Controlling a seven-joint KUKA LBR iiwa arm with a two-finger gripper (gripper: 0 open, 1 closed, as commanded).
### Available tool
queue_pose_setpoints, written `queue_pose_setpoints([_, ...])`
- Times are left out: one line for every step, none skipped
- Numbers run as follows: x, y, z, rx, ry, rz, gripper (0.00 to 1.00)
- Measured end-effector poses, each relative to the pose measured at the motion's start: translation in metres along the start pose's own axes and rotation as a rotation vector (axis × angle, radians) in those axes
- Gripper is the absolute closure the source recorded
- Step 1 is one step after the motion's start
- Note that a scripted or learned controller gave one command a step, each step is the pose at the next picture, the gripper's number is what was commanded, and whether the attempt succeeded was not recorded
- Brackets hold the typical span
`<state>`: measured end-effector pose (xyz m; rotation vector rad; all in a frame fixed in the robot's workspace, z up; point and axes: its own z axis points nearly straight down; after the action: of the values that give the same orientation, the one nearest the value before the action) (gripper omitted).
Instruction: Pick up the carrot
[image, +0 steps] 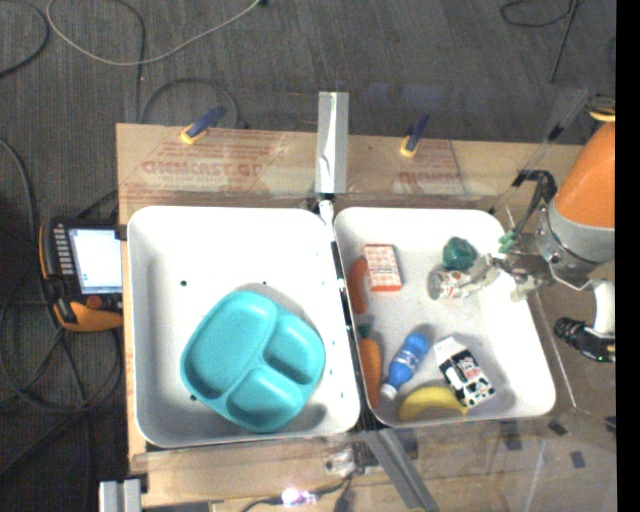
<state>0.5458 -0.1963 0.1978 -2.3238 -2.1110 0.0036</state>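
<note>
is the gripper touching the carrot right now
Apart. The camera view shows the gripper near the right bin's far right side, while the carrot lies along its left wall.

Fixed overhead cam, slanted down, both bins (140, 330) visible

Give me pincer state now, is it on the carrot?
Pincer: cannot be told open or closed; it sits at the right bin's right side, apart from the carrot lying along that bin's left wall.

Grey arm (578, 240), orange band, black cable
</note>
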Motion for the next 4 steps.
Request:
queue_pose_setpoints([0.046,-0.065,0.101,-0.007,0.0,0.104,0.0])
queue_pose_setpoints([0.088,-0.065,0.107,-0.024,-0.004,0.337,0.0])
queue_pose_setpoints([0.087,-0.066,0.098,-0.02,-0.002,0.338,1.0])
queue_pose_setpoints([0.159,-0.078,0.015,0.001,-0.002,0.556,1.0])
